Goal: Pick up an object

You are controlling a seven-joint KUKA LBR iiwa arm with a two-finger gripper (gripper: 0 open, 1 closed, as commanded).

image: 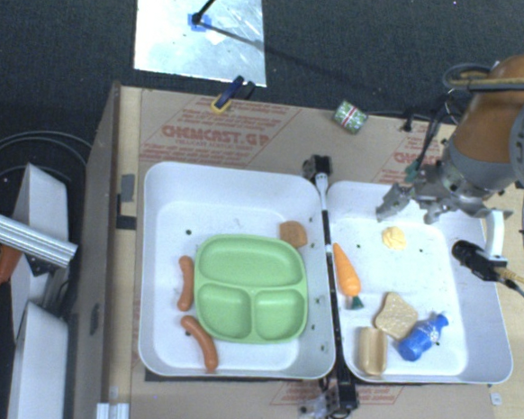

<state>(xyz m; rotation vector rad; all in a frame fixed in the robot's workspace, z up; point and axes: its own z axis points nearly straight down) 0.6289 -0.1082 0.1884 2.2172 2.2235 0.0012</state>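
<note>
The gripper (413, 202) hangs over the back of the right bin (494, 353), w/ the arm (499, 123) coming in from the right. Jaws look spread apart and hold nothing; two finger tips show splayed, one toward the divider, one toward the arm side, w/ bare bin floor between.

Closest thing to the jaws is the small yellow piece (393, 237), just below and slightly left of them, apart from the tips, not between them. Further down and left lies the carrot (345, 272), near the divider. Well below the jaws sit the bread slice (396, 315), the blue bottle (423, 338) touching or nearly touching it, and a tan bun (372, 350) at the front edge.

Across the divider, far left of the jaws, the left bin (168, 197) holds a green tray (251, 287), a brown nugget (293, 234) and two sausages (185, 284).

Judgement: step in hand is the approach; no obj. picked yet. To do it well, the yellow piece seems the easy target: it stands alone, w/ room on all sides. Gripper should centre over it, keep jaws wide, drop straight till the tips straddle it, then close. It's small and low, so going too shallow would likely close on air.
</note>
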